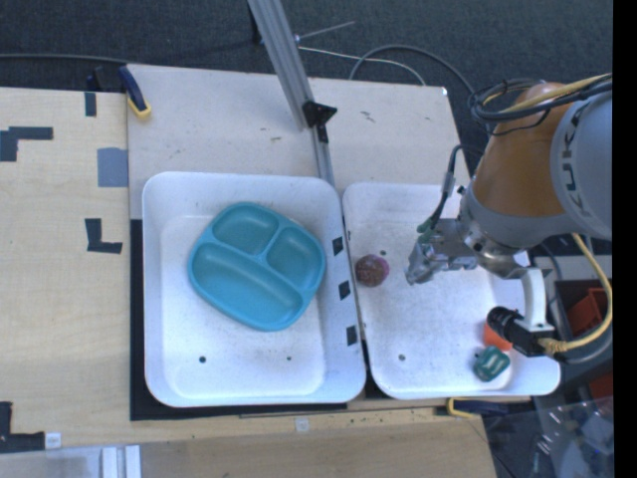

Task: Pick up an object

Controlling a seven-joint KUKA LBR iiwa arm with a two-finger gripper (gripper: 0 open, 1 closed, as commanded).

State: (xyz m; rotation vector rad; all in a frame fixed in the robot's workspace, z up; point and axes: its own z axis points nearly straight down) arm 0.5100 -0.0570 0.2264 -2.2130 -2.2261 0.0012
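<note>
- Reddish-brown ball (371, 269) lies loose on the floor of the right bin (438, 361), near its left wall; nothing looks lifted yet.
- Gripper (418, 270) hangs just beside the ball, to its right; whether it is released or clenched I cannot tell.
- Grasp and lift remain.
- White letters "KU" read on the arm (542, 167).

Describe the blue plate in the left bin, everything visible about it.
The blue plate is a light blue divided tray that looks like plastic, with rounded corners and three compartments: two smaller ones toward the upper right, one long one along the lower left. It lies flat, turned at an angle, on the floor of the left bin, nearer the top. Nothing sits in it, and the gripper is away in the other bin.
</note>
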